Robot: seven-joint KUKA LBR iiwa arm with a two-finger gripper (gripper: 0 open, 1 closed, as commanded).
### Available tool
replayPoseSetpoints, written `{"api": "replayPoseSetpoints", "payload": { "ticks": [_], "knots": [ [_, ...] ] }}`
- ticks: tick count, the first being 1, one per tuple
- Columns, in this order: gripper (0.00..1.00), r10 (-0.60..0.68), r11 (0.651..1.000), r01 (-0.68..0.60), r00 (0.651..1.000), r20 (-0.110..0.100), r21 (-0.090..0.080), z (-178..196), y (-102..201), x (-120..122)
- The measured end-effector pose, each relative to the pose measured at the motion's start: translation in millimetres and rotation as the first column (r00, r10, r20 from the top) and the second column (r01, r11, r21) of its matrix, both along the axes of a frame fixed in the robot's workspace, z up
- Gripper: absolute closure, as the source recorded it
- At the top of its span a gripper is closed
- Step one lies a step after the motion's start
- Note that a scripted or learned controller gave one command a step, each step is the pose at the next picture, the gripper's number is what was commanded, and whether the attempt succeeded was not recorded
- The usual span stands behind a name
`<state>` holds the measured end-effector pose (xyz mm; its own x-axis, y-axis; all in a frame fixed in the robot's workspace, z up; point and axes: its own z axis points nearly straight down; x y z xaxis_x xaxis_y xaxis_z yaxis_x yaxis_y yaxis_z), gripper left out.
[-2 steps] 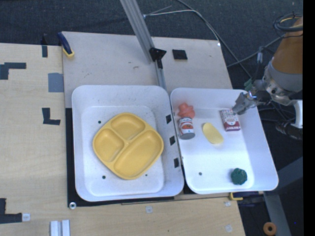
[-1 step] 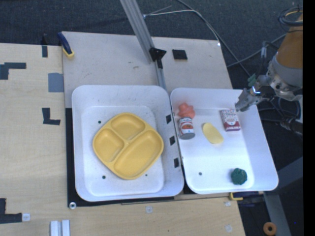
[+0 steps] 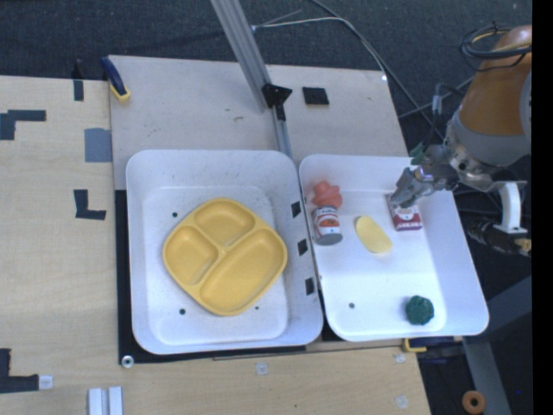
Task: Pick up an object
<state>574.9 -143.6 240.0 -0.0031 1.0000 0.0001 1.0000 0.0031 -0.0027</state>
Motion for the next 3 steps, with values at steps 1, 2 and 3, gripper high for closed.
{"api": "replayPoseSetpoints", "payload": {
  "ticks": [1, 2, 3],
  "knots": [
    [1.0, 0.003, 1.0, -0.003, 1.0, 0.0, 0.001, -3.2, 62.5, -11.9],
    [1.0, 0.003, 1.0, -0.003, 1.0, 0.0, 0.001, 1.4, 109.0, -21.0],
    [1.0, 0.001, 1.0, -0.001, 1.0, -0.001, 0.001, 2.1, 152.1, -35.6]
  ]
}}
